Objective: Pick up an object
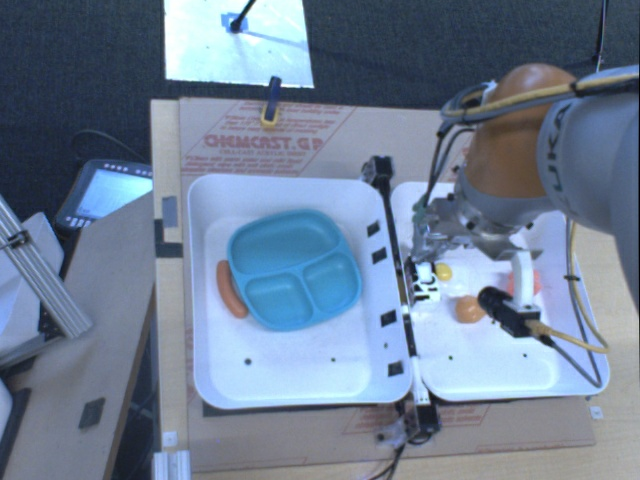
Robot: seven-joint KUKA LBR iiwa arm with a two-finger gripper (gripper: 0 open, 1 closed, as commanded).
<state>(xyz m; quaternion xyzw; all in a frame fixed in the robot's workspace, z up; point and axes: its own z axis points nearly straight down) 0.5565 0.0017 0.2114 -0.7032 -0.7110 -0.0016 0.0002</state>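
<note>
My gripper (428, 260) hangs low over the left part of the right bin (490, 373), close to the divider. A small yellow piece (443, 271) lies just right of the gripper. An orange round object (468, 310) rests a little further toward the front. A pink-red object (523, 281) lies to the right, partly hidden behind a white part of the arm. The left bin (290, 383) holds a blue divided plate (293, 268) and an orange sausage-shaped piece (231, 288) at its left side.
The arm's grey and orange body (530, 138) covers the back of the right bin. A black connector (508, 313) with a yellowish cable (575, 343) loops over the right bin's front right. A black clip-studded divider (392, 268) separates the bins.
</note>
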